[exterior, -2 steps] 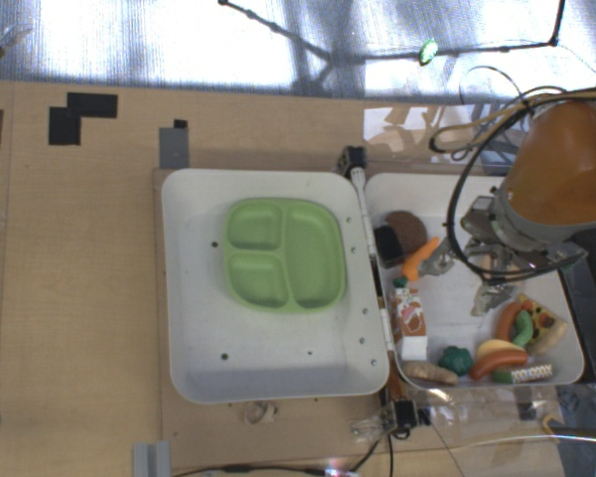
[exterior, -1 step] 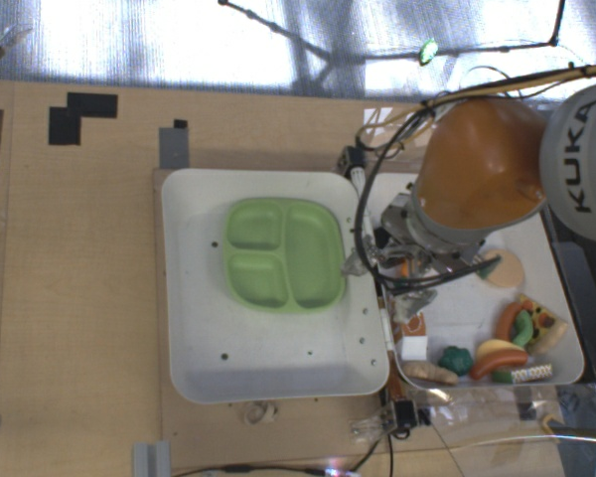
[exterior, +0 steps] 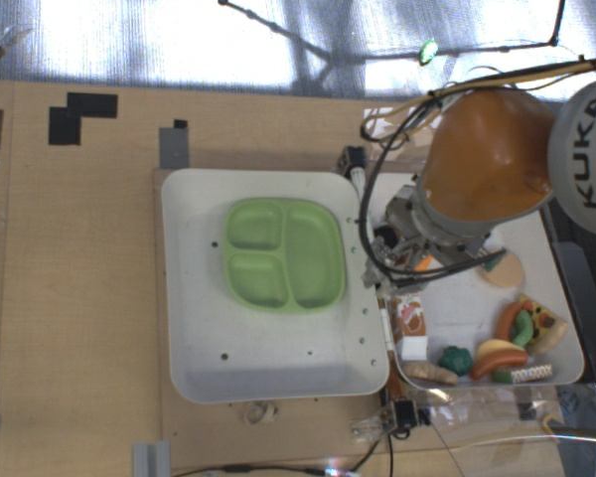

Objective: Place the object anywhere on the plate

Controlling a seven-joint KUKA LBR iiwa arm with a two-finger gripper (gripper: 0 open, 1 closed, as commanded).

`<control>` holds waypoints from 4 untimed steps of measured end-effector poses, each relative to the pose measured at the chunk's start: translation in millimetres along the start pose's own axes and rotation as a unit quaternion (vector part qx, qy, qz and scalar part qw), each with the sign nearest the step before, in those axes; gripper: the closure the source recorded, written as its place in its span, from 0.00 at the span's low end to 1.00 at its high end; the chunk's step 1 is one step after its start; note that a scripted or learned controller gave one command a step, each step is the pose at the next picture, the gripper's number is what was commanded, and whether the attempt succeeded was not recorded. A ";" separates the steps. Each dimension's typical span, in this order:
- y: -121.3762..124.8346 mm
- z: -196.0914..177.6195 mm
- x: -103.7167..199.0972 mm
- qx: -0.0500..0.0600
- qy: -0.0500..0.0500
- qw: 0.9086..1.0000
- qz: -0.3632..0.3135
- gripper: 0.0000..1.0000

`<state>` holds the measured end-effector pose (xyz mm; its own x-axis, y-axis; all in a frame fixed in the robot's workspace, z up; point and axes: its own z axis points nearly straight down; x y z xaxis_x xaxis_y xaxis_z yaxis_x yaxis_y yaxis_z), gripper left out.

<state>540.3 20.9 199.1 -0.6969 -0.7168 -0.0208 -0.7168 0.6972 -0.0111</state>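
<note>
Reaching into the right bin, plate waiting

We judge the pick step underway: our pincer (exterior: 409,256) hangs over the right bin (exterior: 561,366) near the toy foods (exterior: 497,351); its grip we cannot tell. Next, carry one to the green plate (exterior: 283,253) in the left bin (exterior: 194,356).

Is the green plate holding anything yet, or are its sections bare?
Bare. All three sections of the green plate show plain green in the left bin; the toy food lies in the right bin.

The arm's orange band (exterior: 487,157) covered much of the right bin (exterior: 566,366), and the gripper fingers beneath it were hidden.
</note>
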 end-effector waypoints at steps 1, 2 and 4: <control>41.5 13.3 -44.4 -0.005 0.003 0.977 -0.215 1.00; 76.4 -45.3 -87.4 -0.004 0.001 0.951 -0.310 1.00; 62.2 -146.7 -125.5 -0.005 -0.001 0.864 -0.503 1.00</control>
<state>579.9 153.1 347.7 0.2784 -0.9604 -0.0073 -0.9604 -0.2783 -0.0161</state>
